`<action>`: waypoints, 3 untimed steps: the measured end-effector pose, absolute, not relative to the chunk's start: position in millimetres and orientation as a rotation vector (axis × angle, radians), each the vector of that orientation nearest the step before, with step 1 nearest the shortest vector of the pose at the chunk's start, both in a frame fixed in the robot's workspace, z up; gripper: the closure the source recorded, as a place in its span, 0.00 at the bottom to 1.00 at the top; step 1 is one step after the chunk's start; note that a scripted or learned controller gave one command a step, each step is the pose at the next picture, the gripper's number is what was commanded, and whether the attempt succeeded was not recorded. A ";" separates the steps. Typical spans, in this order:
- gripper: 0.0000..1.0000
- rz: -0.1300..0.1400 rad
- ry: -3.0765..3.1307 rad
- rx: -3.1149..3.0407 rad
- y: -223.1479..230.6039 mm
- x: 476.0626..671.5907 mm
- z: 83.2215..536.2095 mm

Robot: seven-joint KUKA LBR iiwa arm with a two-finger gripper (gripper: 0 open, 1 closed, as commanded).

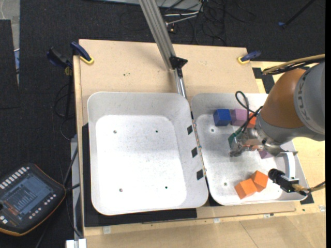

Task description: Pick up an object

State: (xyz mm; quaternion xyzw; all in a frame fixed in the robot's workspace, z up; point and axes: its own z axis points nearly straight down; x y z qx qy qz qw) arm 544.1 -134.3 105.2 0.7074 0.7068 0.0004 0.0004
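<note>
My gripper (238, 148) hangs low over the middle of the right bin (217, 187), under the grey arm with its orange band. A blue block (222, 117) lies just above it at the bin's back, with a pale purple block (239, 116) touching its right side. Two orange blocks (252, 184) sit together at the bin's front right, below the gripper. A bit of orange (252, 121) and a bit of purple (262, 153) peek out beside the wrist, mostly hidden by the arm. I see nothing between the fingers.
The left bin (98, 138) lies beside the right one on the wooden bench. A metal pole (160, 32) slants down to the gap between the bins. A black cable loops near the wrist. A teach pendant (26, 198) lies at the lower left.
</note>
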 end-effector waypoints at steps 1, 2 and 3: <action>1.00 0.006 2.219 2.215 -133.9 540.3 166.8; 1.00 0.005 2.220 2.214 -134.0 542.1 209.0; 1.00 0.003 2.231 2.213 -84.4 540.3 211.9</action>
